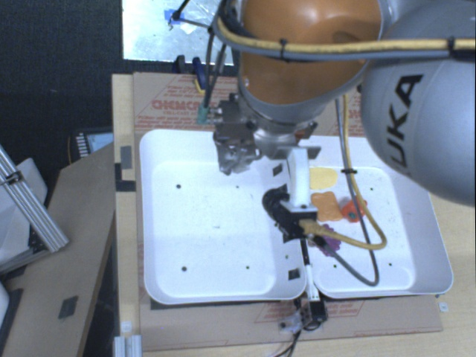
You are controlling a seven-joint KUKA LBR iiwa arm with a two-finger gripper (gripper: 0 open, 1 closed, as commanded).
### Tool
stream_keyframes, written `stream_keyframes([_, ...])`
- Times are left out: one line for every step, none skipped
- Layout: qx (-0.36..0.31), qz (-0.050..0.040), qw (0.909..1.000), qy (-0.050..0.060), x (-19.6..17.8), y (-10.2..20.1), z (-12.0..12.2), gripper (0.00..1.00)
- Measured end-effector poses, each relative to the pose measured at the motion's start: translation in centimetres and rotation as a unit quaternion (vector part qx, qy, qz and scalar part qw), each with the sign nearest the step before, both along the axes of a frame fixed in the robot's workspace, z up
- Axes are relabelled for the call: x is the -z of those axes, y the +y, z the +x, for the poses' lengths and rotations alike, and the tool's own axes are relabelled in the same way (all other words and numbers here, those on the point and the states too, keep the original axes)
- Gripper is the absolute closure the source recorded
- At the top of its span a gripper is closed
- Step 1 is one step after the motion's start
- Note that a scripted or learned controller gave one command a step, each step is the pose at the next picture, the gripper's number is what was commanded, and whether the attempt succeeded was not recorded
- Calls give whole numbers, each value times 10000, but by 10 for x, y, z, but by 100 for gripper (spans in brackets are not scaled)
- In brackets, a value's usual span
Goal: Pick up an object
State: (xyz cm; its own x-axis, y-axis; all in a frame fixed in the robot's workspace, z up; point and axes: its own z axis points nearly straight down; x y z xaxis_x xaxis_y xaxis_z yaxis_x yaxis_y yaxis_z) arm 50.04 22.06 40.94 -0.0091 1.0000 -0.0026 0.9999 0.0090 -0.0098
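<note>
big and close to the lens, the arm (349, 58) dominates the upper right, grey casing and that orange band bulging toward us. now sweeping left to right. over on the left, the left bin (163, 222), white, shallow, bare floor with a few small dark dots on it. above its upper right part hangs the gripper (236, 155), a dark metal cluster pointing down toward the bin floor, and from this slant i cannot tell whether it is clenched or released. nothing visible in its grasp, so by my reading no object has been picked up yet.

moving across the divide between the two bins, there's a black fitting and a white bracket riding on the arm, with a yellowish cable (357, 229) looping down over the right bin (416, 266).

and in that right bin, the candidates. count them: one pale yellow piece (323, 177) near the top, one orange piece (327, 207) just below it, one small red-orange item (352, 212) touching the orange piece's right side, and one purple bit (329, 240) lower down, partly hidden by the cable. four things as far as i can make out, all clustered in the bin's left half.

so two bins, one arm, four objects. as for progress, i'd judge the pick itself remains wholly to be done: the gripper sits over the left bin, well apart from the cluster.
</note>
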Motion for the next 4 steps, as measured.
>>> stream_keyframes([40, -7, 10000, 4, 162, 14, -16, 100])
stream_keyframes([42, -18, 10000, 22, 314, 12, -18, 100])
stream_keyframes([43, 15, 10000, -35, 295, 13, -14, 100])
stream_keyframes([44, 18, 10000, -31, 284, 13, -14, 100])
